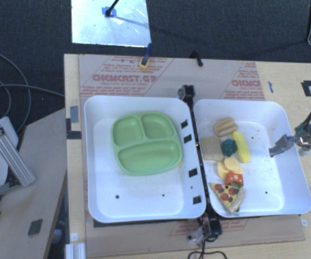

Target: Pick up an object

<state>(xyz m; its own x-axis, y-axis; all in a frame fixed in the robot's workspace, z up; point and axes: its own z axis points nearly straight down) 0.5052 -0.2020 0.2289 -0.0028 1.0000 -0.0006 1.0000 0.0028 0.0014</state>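
Dark carpet is surrounding the bench (pixel 117 77), and we are looking down on two shallow white bins sitting side by side on a cardboard sheet. We are seeing the gripper (pixel 280 145) reaching in from the right, hovering over the right rim of the right bin (pixel 274 190). Whether it is open or closed we cannot tell, since its tip is showing as one small grey shape, and nothing is visibly caught in it. It is hanging well apart from the toy food.

We are finding the objects clustered along the left side of that right bin. A tan bread roll (pixel 225 126) is lying at the top, with a beige slice (pixel 210 148) below it. A small teal piece (pixel 229 146) is sitting just beside a yellow corn cob (pixel 241 146). Lower down, a pale yellow piece (pixel 228 167) is touching a red block (pixel 234 178), and a pizza slice (pixel 227 194) is resting nearest the front rim.

We are seeing the left bin (pixel 98 198) holding a green divided plate (pixel 146 143), lying flat with its three compartments facing up
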